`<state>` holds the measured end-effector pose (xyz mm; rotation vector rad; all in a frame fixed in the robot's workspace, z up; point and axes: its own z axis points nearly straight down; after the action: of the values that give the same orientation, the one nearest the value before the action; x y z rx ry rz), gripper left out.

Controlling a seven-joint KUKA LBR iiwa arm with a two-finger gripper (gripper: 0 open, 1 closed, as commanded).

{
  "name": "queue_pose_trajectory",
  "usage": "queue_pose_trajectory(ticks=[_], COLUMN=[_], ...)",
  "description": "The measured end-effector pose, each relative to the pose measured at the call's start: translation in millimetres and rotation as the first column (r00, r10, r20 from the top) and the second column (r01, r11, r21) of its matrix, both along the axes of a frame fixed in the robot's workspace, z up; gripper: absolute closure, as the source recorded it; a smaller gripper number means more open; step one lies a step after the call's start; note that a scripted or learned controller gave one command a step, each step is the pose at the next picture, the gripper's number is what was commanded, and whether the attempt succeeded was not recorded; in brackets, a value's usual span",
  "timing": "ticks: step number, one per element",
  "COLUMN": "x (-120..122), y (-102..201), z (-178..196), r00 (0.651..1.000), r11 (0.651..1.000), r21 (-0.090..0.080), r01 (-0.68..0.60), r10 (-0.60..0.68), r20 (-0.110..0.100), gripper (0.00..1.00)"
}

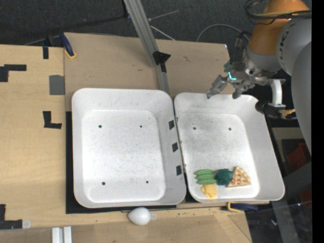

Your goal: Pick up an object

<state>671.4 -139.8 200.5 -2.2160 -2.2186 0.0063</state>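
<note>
- Fingers (pixel 212 91) of my gripper (pixel 223 91) look spread apart and bare, hovering over the right bin (pixel 263 135) far rim.
- Nothing is picked yet; small objects (pixel 221 178) cluster at its near edge, well apart.

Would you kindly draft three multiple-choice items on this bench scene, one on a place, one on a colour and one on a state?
1. Where do the small toy pieces lie?
A. Near corner of the right bin
B. Middle of the left bin
C. On the bench behind both bins

2. What colour is the egg-shaped object on the bench in front of the left bin?
A. Red
B. White
C. Blue

3. What is the state of the claw?
A. Shut on a toy piece
B. Open with nothing between its fingers
C. Resting on the left bin's floor

Answers:
1 A, the pieces cluster at the near end of the right bin.
2 B, it looks plain white.
3 B, its fingers spread apart at the right bin's far rim.
</note>
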Motion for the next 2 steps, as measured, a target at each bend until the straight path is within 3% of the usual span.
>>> queue_pose_trajectory(ticks=[1, 2], x=[1.1, 3.5], y=[-0.1, 4.3], z=[3.6, -41.0], r00=[1.0, 1.0], r11=[1.0, 1.0], r21=[-0.002, -0.002], r01=[-0.001, -0.002], r10=[0.001, 0.002], r20=[0.005, 0.001], gripper=[0.0, 0.0])
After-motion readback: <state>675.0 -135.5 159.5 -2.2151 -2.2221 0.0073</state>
